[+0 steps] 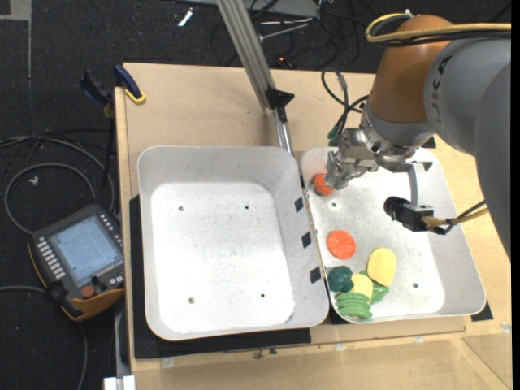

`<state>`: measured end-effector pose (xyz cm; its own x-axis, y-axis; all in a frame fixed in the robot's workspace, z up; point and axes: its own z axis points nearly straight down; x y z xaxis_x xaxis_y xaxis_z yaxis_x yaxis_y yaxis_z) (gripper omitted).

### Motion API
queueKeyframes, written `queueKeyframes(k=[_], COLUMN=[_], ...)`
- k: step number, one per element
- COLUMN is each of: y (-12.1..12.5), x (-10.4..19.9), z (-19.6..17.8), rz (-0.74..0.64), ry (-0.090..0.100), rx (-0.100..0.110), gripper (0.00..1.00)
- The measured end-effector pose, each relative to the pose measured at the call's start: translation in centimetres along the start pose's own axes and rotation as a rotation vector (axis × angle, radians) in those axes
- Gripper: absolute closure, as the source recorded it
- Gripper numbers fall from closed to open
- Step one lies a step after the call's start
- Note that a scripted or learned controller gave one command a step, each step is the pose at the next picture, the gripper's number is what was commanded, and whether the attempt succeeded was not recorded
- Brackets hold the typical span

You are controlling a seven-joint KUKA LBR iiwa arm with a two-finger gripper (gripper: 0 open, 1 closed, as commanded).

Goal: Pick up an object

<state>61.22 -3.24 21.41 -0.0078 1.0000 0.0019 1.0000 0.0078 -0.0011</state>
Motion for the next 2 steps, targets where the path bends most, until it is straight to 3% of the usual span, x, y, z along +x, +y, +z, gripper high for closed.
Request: queueKeyframes(k=[2], y=[1.3], x=[10.1], z=[-2.1], rz=[0.0], ry=[0.0], rx=[-0.004], gripper=[1.0])
